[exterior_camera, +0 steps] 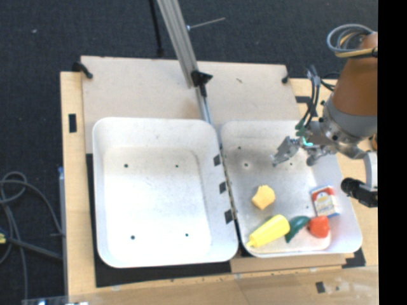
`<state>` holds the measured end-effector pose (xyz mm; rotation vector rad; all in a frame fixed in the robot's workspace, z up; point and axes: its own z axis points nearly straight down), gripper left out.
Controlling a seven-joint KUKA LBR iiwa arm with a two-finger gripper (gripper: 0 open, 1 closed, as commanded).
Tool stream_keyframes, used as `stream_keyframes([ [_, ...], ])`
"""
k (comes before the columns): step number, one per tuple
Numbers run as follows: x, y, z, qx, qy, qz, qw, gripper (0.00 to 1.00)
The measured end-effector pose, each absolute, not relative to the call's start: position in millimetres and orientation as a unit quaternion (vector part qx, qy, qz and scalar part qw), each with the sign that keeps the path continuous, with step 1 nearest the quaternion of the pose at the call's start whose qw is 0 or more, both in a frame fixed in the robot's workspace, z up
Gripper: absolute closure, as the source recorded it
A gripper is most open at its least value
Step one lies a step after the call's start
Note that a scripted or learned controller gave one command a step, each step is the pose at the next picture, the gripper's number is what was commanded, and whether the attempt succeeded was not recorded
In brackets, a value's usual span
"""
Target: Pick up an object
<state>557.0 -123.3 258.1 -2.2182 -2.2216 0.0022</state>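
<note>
The right bin (254,138) holds a small yellow block (263,197), a yellow corn cob (268,230) with a green end, a red-orange piece (319,227) and a small red-and-white carton (324,201). My gripper (299,152) hangs over the upper right part of this bin, above and to the right of the yellow block. Its fingers (284,152) are spread open with nothing between them. The orange band of the arm (355,88) rises at the right.
The left bin (114,138) lies beside the right one. A slanted metal rail (181,37) runs from the top down to the gap between the bins. Cables lie on the dark floor at the left.
</note>
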Motion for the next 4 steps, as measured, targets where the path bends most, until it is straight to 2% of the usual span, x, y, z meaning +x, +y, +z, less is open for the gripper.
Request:
stream_keyframes([
  [1, 557.7, -124, 260, -0.707, -0.707, -0.0006, -0.001, 0.00],
  [3, 563.7, -118, 137, -0.708, -0.706, 0.0020, 0.001, 0.00],
  [4, 563.2, -119, 99, -0.708, -0.706, 0.0015, 0.001, 0.00],
])
